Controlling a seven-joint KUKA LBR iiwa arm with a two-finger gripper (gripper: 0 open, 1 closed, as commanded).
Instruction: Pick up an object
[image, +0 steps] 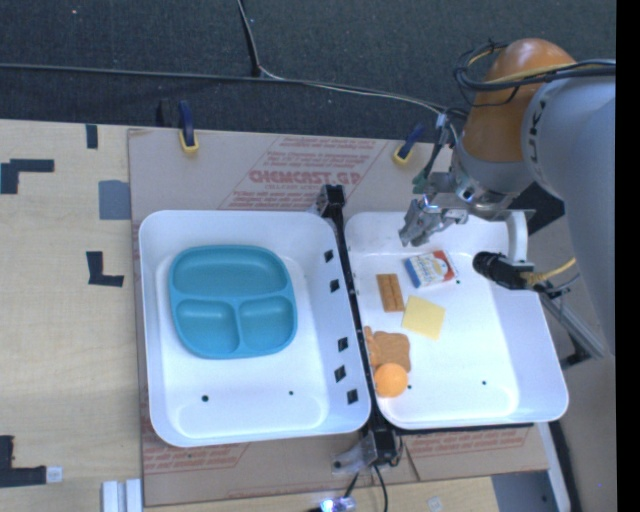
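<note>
teal tray, yellow block (pale), orange ball

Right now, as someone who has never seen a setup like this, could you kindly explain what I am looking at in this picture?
One camera looks down at a slant on a bench with two shallow white bins. The grey robot arm reaches in from the right; its gripper hangs over the right bin, with nothing seen between its fingers. The left bin holds a blue divided tray. The right bin holds a small red, white and blue packet, a brown cracker-like bar, a yellow block, a brown piece and an orange ball.
</note>
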